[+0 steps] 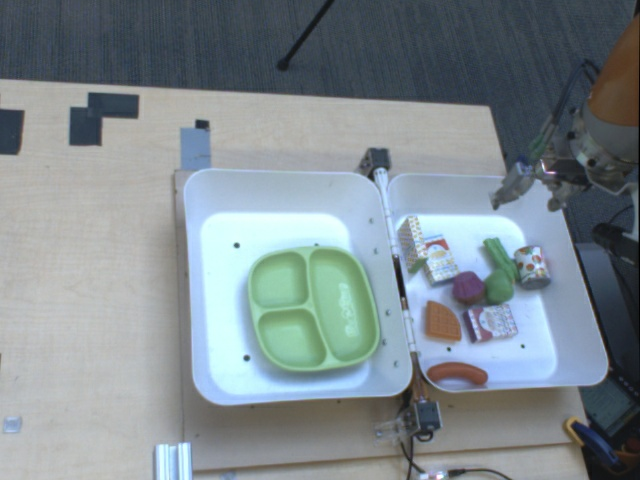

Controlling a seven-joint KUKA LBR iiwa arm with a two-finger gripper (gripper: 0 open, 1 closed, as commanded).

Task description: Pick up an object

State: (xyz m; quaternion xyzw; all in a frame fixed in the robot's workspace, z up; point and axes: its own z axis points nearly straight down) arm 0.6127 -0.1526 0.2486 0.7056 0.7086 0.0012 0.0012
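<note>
The claw [528, 188] hangs spread open and empty above the right white plastic bin's [580, 308] far rim. Approach stage, I'd say; next it must descend over the small red-labelled can [532, 266] nearby.

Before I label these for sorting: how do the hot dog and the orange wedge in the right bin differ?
The hot dog is long, rounded and reddish-orange; the orange wedge is flat, roughly triangular and paler orange. The hot dog lies against the right bin's near wall; the wedge sits further in. Both are small toy foods.

One fixed camera looks down at a slant on both bins [395, 268].
</note>
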